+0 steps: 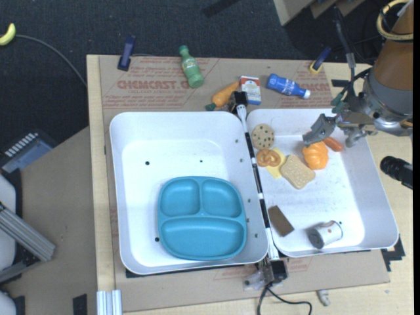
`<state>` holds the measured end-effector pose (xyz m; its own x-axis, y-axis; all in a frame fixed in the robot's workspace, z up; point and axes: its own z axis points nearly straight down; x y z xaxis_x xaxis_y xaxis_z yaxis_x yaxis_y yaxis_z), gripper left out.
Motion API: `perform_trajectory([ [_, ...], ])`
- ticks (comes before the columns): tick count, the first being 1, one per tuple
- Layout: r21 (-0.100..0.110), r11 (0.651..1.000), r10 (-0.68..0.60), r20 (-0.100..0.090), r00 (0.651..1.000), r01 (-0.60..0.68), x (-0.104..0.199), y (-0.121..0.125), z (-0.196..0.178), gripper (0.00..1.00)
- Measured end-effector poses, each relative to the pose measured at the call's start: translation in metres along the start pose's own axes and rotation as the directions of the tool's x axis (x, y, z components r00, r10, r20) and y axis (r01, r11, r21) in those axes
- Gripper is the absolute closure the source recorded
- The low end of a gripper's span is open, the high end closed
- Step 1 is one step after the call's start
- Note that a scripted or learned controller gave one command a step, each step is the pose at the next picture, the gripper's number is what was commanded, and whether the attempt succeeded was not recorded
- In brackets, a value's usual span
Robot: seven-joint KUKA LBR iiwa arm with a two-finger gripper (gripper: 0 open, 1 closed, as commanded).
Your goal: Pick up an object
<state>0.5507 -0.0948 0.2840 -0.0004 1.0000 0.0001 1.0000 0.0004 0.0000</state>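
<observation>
Now the gripper (326, 131) is poised low over the right bin (367, 195), its opening impossible to judge, seemingly lined up on the orange pumpkin (315, 156) lying just beside it, where room is left toward the far wall while the cracker (297, 172) crowds the near side.

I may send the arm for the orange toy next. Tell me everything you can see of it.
The orange toy is small, round and lumpy, like a little pumpkin, and looks like plastic. It sits in the right bin, toward the far side, just right of the tan slice of bread and close to it. The gripper hangs just above and behind it.
</observation>
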Motion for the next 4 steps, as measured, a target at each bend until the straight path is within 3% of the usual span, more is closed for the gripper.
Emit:
perform_trajectory([
  [1, 0.003, 1.0, 0.002, 0.0, 1.0, -0.002, -0.039, 0.045, 0.125, 0.0],
  [2, -0.004, 1.0, 0.001, 0.001, 1.0, -0.001, -0.046, 0.043, 0.197, 0.0],
  [3, 0.002, 1.0, 0.0, -0.001, 1.0, 0.0, -0.035, 0.116, 0.199, 0.0],
  [4, -0.002, 1.0, -0.001, 0.001, 1.0, 0.001, -0.035, 0.117, 0.188, 1.0],
])
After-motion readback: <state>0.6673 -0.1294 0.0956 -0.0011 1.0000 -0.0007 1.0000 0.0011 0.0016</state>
